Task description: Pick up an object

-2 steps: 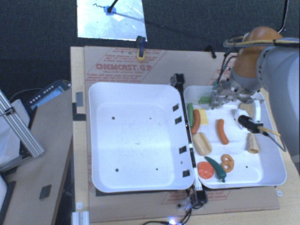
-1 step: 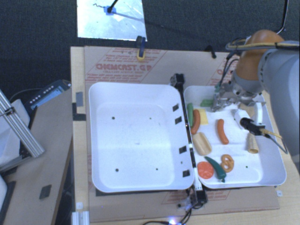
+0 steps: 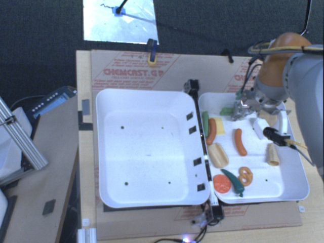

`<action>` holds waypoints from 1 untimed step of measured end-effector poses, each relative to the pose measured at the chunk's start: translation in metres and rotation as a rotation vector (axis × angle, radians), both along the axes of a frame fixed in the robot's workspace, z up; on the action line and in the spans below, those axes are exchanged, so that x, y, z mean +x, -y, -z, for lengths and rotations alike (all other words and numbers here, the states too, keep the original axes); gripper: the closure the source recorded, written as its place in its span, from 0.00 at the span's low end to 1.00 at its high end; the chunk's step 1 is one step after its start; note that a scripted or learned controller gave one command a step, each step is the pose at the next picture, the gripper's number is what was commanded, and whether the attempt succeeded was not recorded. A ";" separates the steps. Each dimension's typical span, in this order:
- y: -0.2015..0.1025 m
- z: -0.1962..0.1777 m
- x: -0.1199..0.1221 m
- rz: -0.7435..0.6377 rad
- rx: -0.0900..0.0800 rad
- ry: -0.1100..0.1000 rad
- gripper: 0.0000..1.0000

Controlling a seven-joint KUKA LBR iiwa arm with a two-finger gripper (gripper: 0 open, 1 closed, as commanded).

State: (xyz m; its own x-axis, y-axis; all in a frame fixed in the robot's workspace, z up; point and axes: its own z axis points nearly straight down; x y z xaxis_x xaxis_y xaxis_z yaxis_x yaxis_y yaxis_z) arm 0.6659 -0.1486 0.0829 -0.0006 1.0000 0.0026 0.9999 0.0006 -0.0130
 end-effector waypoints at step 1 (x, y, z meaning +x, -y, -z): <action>0.000 0.000 0.000 -0.002 -0.002 0.000 1.00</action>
State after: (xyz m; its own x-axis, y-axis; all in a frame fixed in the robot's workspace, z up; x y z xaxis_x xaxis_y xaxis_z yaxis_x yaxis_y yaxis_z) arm 0.6660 -0.1484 0.0831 -0.0022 1.0000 0.0011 0.9999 0.0022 -0.0128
